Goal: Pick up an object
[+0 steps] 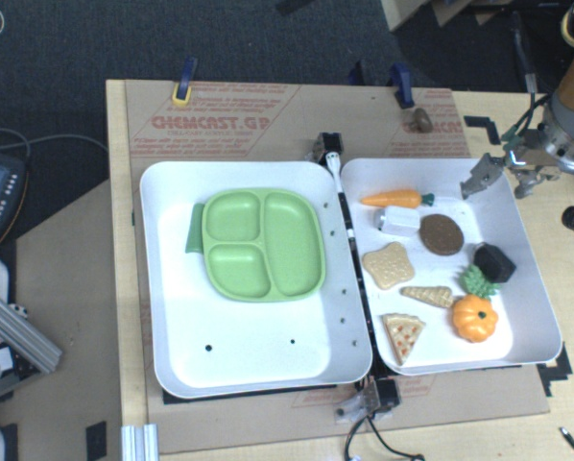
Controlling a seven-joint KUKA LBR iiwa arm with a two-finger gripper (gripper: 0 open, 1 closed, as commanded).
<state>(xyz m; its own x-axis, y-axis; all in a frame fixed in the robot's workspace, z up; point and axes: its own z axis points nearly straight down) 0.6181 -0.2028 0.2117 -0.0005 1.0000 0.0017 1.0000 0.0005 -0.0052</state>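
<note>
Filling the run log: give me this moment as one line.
gripper: open, over right bin top-right corner, holding nothing | nearest: carrot | left bin: green plate | pick: not started

Right bin [529, 286] holds the lot: carrot [393, 199] at the far end, brown cookie [442, 234] mid-bin. Orange pumpkin [474, 319] and pizza slice [402, 335] lie nearest.

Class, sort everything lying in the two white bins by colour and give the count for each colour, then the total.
Green: 2 (divided plate, leafy piece)
Orange: 2 (carrot, pumpkin)
Tan: 3 (bread slice, cone, pizza slice)
Brown: 1 (round patty)
Black: 1 (block)
White: 1 (small piece)
Total: 10
</note>
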